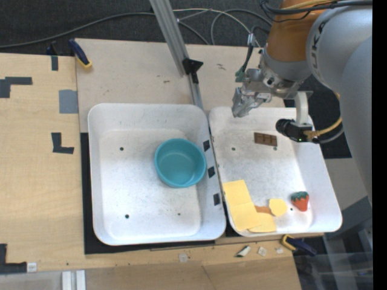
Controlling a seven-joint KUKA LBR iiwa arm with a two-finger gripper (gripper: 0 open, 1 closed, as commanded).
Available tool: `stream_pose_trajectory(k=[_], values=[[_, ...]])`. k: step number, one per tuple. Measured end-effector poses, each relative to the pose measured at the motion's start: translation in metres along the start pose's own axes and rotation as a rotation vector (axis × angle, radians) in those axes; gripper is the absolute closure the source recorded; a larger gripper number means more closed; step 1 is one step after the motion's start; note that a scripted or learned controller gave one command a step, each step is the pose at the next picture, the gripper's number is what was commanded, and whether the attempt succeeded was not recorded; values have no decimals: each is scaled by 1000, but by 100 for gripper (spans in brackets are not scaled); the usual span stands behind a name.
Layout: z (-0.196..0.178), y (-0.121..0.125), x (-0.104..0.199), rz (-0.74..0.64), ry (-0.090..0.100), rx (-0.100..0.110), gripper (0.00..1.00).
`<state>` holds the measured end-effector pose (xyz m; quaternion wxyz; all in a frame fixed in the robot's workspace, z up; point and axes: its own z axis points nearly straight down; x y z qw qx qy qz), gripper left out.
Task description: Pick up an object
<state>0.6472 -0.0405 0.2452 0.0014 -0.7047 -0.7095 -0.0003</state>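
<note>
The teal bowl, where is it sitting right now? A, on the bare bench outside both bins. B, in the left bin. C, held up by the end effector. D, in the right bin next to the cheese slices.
B: the teal bowl sits upright on the floor of the left bin, towards its right side, while the end effector hovers over the right bin's far edge.

Open floor mid right bin; food crowding its near end

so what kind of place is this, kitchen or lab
Most likely a robotics lab: a grey arm's gripper hangs over two white bins on a bench, with toy food like a strawberry and loose cables behind.
</note>
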Motion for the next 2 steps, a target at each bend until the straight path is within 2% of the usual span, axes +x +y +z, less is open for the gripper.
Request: stream_pose_trajectory(k=[2], values=[[4, -40, 105, 0, -1, 3, 100]])
